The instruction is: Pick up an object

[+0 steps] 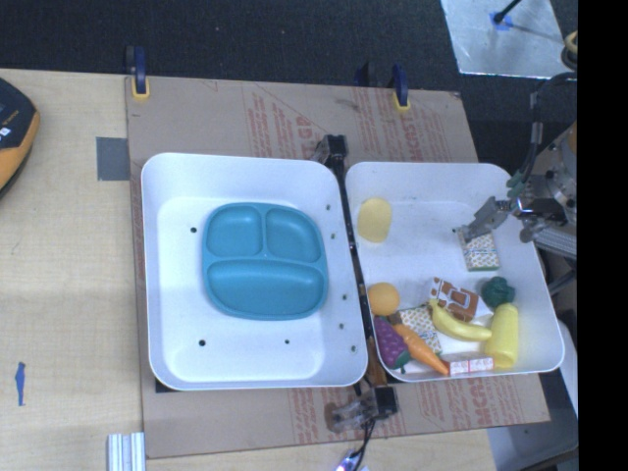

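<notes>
The robot's gripper [483,226] is low over the right bin [432,180], near that bin's right edge. I cannot tell if the jaws are open or closed — they look like a small grey shape from up here. Nothing can be seen held in them.

Just under the gripper, touching or almost touching it, lies a small checkered packet [481,253]. That looks like the thing the arm is going for. It lies flat on the white floor of the bin, and flat things are hard to pinch. The jaws could slide over it and close on nothing, or just push it toward the bin's right wall.

The other toys sit in a heap at the near edge of the right bin: a banana [457,324], a yellow bottle [503,334], a carrot [424,349], a purple bunch of grapes [390,342], an orange ball [384,297], a green lump [497,289] and a brown checkered box [452,296]. A pale yellow lemon [374,218] lies alone near the bin's left edge. If the arm drifts toward the heap, it could bump those toys — they are packed close and would knock each other about.

The left bin [167,263] holds a blue tray [263,260] in its middle, well apart from the gripper.
</notes>
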Tool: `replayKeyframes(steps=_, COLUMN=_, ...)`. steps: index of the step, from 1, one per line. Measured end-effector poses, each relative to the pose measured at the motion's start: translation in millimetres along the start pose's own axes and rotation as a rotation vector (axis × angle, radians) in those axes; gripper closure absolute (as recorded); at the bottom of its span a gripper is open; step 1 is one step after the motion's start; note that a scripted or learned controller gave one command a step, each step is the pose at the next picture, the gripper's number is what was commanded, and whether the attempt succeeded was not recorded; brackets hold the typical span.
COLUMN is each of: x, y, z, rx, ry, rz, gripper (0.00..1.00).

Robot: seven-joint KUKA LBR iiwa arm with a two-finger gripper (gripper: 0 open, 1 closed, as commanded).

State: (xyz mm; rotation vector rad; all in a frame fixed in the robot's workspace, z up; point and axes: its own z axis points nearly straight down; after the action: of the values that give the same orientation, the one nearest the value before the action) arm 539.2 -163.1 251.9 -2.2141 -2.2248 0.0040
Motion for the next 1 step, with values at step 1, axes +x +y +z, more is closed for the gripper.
replayKeyframes(steps=1, x=-11.7, y=-50.8, z=76.2, rx=0.008, ry=0.003, rz=0.002, gripper=0.00)
